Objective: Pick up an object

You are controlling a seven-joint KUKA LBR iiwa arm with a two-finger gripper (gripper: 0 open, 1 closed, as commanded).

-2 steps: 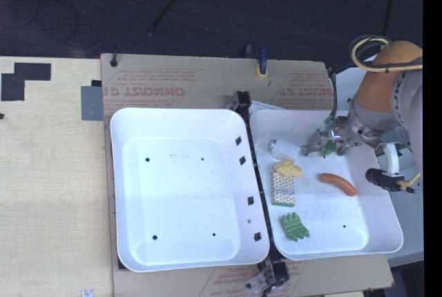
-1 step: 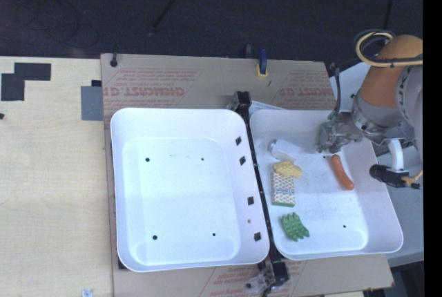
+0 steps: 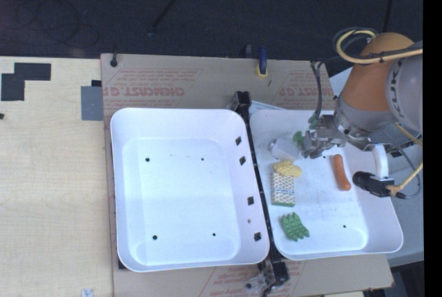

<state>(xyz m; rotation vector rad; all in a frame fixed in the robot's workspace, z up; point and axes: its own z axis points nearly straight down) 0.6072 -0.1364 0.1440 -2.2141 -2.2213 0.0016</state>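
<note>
My gripper (image 3: 314, 146) hangs low over the back of the right bin (image 3: 376, 237), beside a small green piece (image 3: 298, 138) and a clear cup (image 3: 282, 149) just to its left. An orange carrot-like stick (image 3: 341, 173) lies to the gripper's right. A yellow piece (image 3: 286, 168) rests on top of a checkered sponge block (image 3: 283, 189) in the bin's left middle. Closer to the front lies a green ridged toy (image 3: 295, 226). Nothing shows between the fingers.
The left bin (image 3: 138, 150) sits beside the right one, with black clips (image 3: 250, 200) along the shared wall. A black handle-like part (image 3: 373, 184) and cables hang off the arm at the right bin's right side. Cardboard lies beneath both bins.
</note>
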